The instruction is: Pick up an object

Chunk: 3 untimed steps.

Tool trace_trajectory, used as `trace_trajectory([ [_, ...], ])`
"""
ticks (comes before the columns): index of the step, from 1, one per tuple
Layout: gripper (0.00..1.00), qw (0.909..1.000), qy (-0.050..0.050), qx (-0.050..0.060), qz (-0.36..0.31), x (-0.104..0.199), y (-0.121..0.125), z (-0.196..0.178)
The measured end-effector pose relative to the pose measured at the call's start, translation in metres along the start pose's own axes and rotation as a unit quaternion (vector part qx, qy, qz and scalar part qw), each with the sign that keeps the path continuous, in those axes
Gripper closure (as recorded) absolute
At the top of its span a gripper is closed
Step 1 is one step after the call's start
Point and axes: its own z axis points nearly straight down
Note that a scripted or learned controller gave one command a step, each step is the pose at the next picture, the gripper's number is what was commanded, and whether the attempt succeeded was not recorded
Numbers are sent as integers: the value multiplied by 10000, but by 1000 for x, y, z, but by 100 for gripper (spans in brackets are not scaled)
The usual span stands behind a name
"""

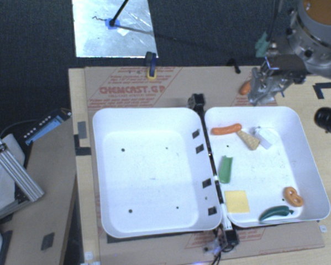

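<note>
The grey arm with its two-finger gripper [263,95] reaches in from 2 o'clock in the camera view and hangs just beyond the 12 o'clock rim of the right shallow white plastic bin [314,168], over the brown printed cardboard sheet [130,88] under both bins. It cannot be told from this slant whether the gripper is open or closed. A small rounded orange piece [245,88] sits right against the gripper's 9 o'clock side; whether it is gripped or only lies beside the tool is unclear.

The things to pick lie in the right bin. An orange sausage-shaped piece [226,129] lies at 11 o'clock, near the rim. Just beside it, toward 12 o'clock, are a tan wedge [248,140] and a pale, clear-looking scrap [264,138], which appear to touch each other. A light green oblong piece [226,169] lies at 9 o'clock, close to the wall shared with the other bin. A flat yellow square [236,201] sits at 7 o'clock. A small orange-brown pretzel-like ring [293,195] rests at 4 o'clock, and a dark green curved pepper shape [275,212] lies against the 5 o'clock rim, near the ring but apart from it.

The left shallow white plastic bin [100,160] stands alongside, touching the right one.
</note>
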Motion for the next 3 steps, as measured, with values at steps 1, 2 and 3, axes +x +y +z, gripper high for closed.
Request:
trace_trajectory([
  [1, 100, 10000, 0, 0, 2, 15, 0, 0],
  [2, 100, 10000, -1, -1, 4, 32, 0, 0],
  [3, 100, 10000, 0, 0, 2, 50, 0, 0],
])
